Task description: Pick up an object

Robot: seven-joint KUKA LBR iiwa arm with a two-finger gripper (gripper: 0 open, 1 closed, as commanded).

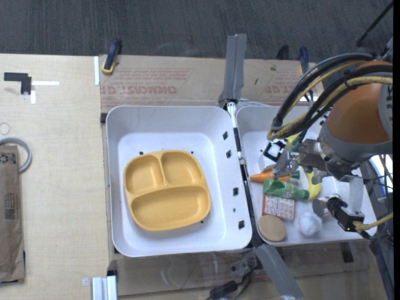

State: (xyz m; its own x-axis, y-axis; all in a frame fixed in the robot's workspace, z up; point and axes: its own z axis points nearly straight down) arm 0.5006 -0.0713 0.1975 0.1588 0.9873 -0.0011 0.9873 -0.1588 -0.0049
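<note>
End effector (286, 165) low over carrot (267, 176) in right bin (250, 136), mid-right of frame; finger state can't tell. Nothing lifted yet.

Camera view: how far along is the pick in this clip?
Done: the grey arm with the orange band is over the right white bin, its gripper low among the clutter by the orange carrot. In hand: nothing visibly between the fingers. Left: grasp and lift; the carrot, red-and-white packet and round tan disc lie in the bin. The yellow divided plate sits in the left bin.
</note>
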